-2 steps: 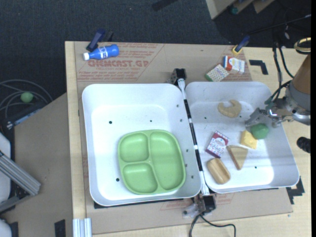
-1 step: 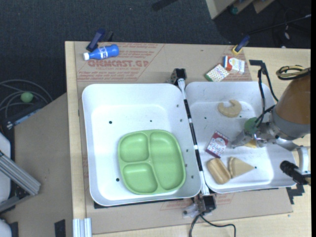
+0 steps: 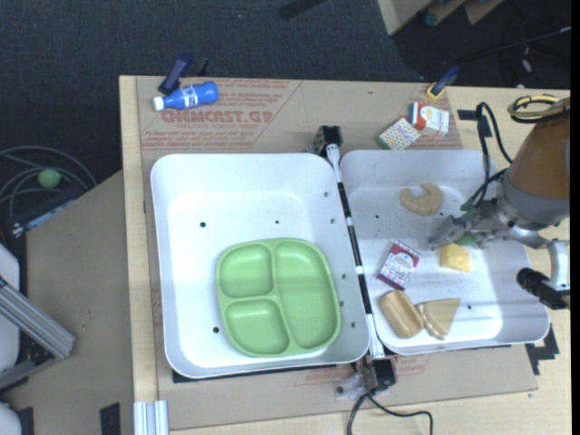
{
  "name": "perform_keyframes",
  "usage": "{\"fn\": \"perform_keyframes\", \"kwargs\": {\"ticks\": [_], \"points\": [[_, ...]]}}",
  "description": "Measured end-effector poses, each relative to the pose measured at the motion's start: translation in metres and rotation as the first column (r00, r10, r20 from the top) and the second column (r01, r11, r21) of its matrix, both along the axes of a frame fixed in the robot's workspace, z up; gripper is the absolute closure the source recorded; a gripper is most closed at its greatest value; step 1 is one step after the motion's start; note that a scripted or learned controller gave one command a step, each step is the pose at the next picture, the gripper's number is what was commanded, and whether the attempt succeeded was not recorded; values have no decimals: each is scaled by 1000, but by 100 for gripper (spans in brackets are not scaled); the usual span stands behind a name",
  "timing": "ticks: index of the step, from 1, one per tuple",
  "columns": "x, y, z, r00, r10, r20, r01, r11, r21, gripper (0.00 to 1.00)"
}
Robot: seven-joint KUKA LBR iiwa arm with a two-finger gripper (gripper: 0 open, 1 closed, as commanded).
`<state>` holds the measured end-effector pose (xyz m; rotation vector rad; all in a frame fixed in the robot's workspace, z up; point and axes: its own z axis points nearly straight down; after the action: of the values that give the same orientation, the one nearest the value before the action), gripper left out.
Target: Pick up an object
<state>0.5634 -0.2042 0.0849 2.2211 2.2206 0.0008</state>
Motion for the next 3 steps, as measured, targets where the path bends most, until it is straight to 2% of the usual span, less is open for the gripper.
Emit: {"fn": "perform_keyframes", "kwargs": {"ticks": [1, 2, 3], "points": [[0, 0, 10, 1000, 0, 2, 0, 1000, -1, 100], [0, 0, 10, 1000, 0, 2, 0, 1000, -1, 0], [73, 35, 0, 1000, 2, 1, -2, 1000, 1, 0]]}}
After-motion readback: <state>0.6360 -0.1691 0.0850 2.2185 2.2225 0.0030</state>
